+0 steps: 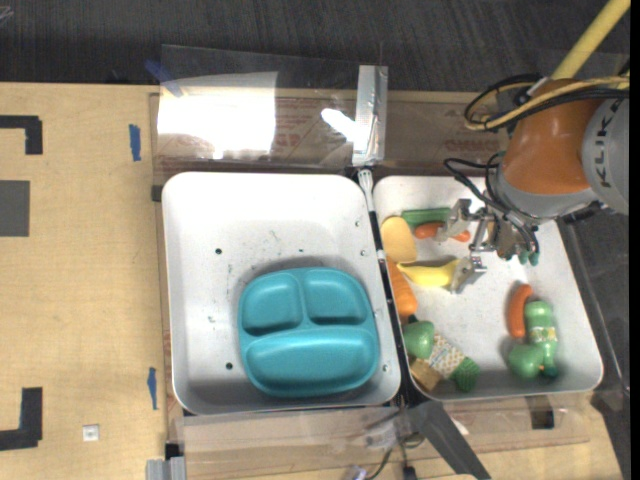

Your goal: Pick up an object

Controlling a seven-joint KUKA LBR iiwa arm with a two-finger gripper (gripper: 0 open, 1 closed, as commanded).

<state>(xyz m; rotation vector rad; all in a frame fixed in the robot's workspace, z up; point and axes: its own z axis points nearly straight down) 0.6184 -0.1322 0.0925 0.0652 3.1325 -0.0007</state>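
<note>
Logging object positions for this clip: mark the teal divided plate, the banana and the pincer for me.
teal divided plate [308, 330]: camera view, on the ridge between its compartments.
banana [428, 273]: camera view, on the middle of its yellow body.
pincer [472, 263]: camera view, midway between its fingertips, just right of the banana.

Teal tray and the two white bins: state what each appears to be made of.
Teal tray: likely moulded plastic, smooth with a soft sheen, rounded compartments. Left bin and right bin: probably thin formed plastic, matte white with scuffs and rounded corners, though coated metal cannot be excluded.
</note>
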